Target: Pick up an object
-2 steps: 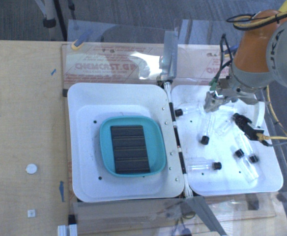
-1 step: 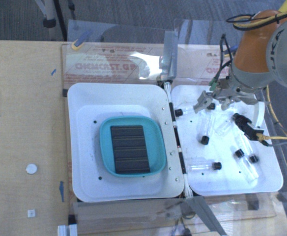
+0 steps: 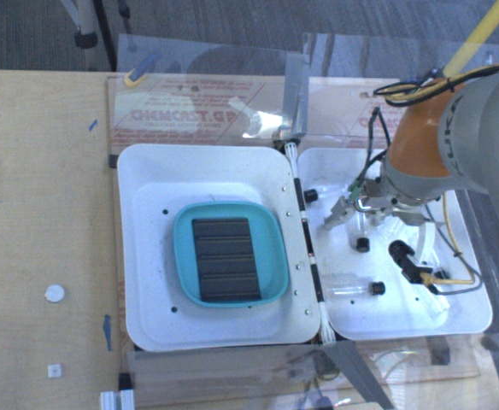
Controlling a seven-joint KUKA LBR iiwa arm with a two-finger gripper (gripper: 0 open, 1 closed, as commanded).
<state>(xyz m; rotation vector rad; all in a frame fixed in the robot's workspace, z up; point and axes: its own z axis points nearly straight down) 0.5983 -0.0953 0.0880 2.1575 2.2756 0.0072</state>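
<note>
Tan bench, "CHEMCAST" sheet, teal tray

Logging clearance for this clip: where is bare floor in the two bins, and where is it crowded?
In the left white bin, bare floor rings the teal square dish holding a dark ribbed block, widest along the far edge. The right white bin is crowded: the gripper, cables and small black pieces fill its middle; only its near edge is bare.

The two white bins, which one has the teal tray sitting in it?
The left bin. It holds the teal tray with a dark ribbed insert, while the right bin, under the arm, holds only small clear and black items.
</note>
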